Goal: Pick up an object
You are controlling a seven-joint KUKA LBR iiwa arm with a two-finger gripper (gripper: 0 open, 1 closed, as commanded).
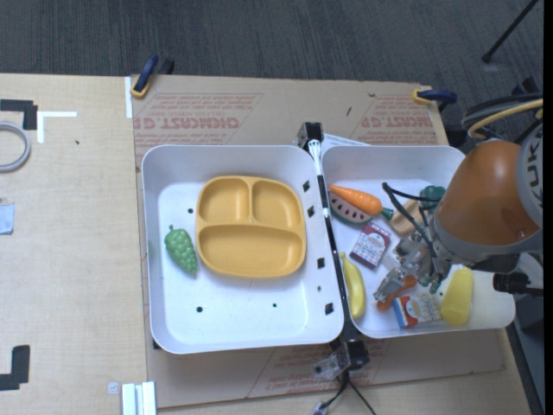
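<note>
gripper (pixel 404 277) low in the right bin (pixel 449 156), lower right; jaw state unclear. small packet (pixel 415 309) beneath looks light, crinkly; pinch its edges.

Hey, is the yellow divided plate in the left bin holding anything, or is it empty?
Empty. The yellow divided plate shows bare yellow in all three compartments. The green grapes lie beside it on the left bin floor.

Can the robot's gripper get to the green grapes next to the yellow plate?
Probably yes. The green grapes lie alone on the left bin's floor beside the yellow plate, with nothing on top. The gripper is over the right bin, though.
</note>
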